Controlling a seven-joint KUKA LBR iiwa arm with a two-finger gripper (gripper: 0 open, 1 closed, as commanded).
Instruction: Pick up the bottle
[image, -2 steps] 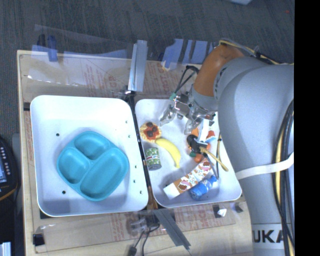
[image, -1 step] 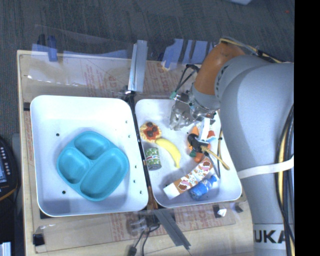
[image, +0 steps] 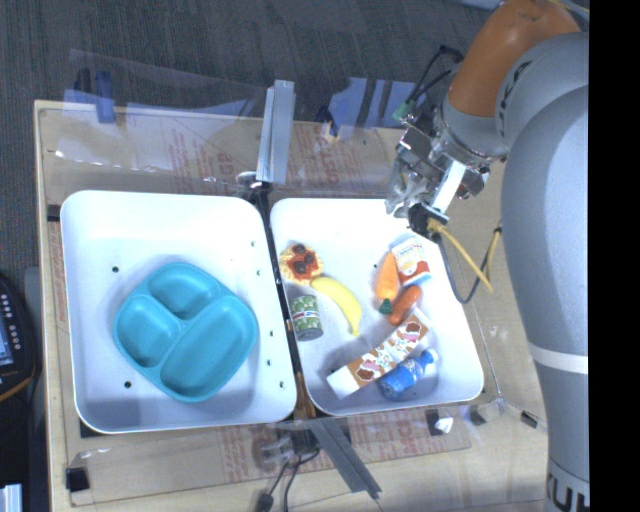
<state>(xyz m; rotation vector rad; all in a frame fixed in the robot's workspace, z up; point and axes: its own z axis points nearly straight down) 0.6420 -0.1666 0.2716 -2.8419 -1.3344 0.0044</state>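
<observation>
bottle (image: 408, 376) seen lying lower right of frame, in right bin (image: 470, 372), untouched. gripper (image: 421, 203) held well apart, upper right; finger state cannot be told. reach, grasp, lift judged all left.

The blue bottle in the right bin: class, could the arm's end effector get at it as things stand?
Probably yes. The blue bottle lies uncovered near the right bin's front edge; only the long carton touches one side. The end effector hovers at the far rim.

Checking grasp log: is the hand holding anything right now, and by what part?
Nothing is held. The hand is up by the far rim of the right bin, with nothing between its fingers. The blue bottle lies at the bin's near edge.
</observation>
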